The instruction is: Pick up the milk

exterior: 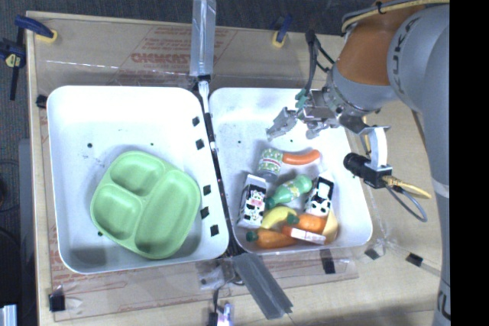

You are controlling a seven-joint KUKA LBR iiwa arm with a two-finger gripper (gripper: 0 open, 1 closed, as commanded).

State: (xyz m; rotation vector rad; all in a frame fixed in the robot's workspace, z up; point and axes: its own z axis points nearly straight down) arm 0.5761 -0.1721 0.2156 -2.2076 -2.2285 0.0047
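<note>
The gripper point(294, 124) is seen hanging spread open with nothing grasped over the right bin point(229, 164), while two cow-print milk cartons point(254, 201) are parked lower down in the toy food pile, well apart from it.

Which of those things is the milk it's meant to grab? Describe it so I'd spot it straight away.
Look in the right bin, at the pile of toy food near its front edge. The milk is the small white carton with black cow patches standing at the pile's left end. A second cow-patterned carton sits at the right end, beside the banana.
</note>
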